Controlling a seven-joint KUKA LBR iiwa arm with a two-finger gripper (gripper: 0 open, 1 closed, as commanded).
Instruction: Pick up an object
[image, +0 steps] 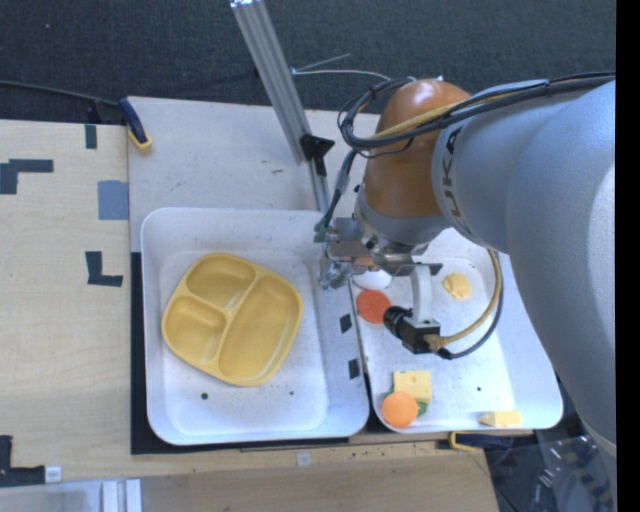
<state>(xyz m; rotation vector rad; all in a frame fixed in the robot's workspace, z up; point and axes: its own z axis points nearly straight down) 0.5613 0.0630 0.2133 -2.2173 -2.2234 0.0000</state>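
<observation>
The grey arm (530, 190) with its orange band (415, 150) fills the upper right of the camera view and reaches down over the divide between the two bins. The bench (60, 300) spreads out to the left, bare wood with a few dark tape marks.

Two white bins sit side by side, their inner rims touching. The left bin (170, 400) holds one yellow compartment tray (232, 317), lying flat and slightly turned, with open white floor all round it, widest along the bin's near edge and right side. The right bin (520, 370) is partly covered by the arm; open floor shows in its middle and near right.

The gripper (345, 262) hangs at the far end of the right bin, just by the shared rim. Whether the claw is spread or closed cannot be told from here, and nothing can be made out between its tips.

The small things all lie in the right bin, five counted: one red-orange round piece (373, 305) just below the gripper, one orange ball (400, 409) at the near edge, one yellow block (412, 385) touching that ball, one pale yellow lump (457, 286) to the right, and one small yellow-orange piece (500, 419) near the front right corner.
</observation>
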